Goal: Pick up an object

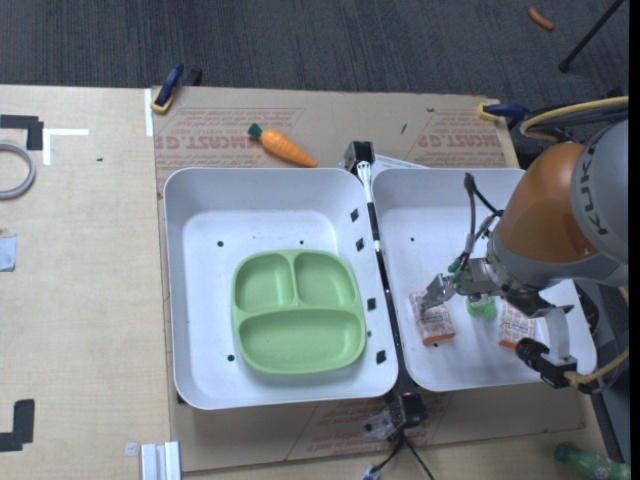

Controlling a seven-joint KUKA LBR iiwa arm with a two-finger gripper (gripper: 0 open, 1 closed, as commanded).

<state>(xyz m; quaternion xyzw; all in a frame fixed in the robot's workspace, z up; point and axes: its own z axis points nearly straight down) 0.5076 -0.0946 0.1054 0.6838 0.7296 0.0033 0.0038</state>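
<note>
a small packet (434, 320), white with red-brown print, lies on the floor of the right bin (420, 218), near its left wall and toward the near side. the gripper (447, 290) is low just above and right of it, at the packet's far end; whether the fingers are apart or together, i cannot tell. a green item (483, 307) sits just right of the gripper, and a second packet (517, 328) lies further right, partly under the arm (545, 218). the left bin (200, 208) holds a green divided plate (297, 313). a toy carrot (282, 145) lies on the counter (80, 298) beyond the bins.
</note>
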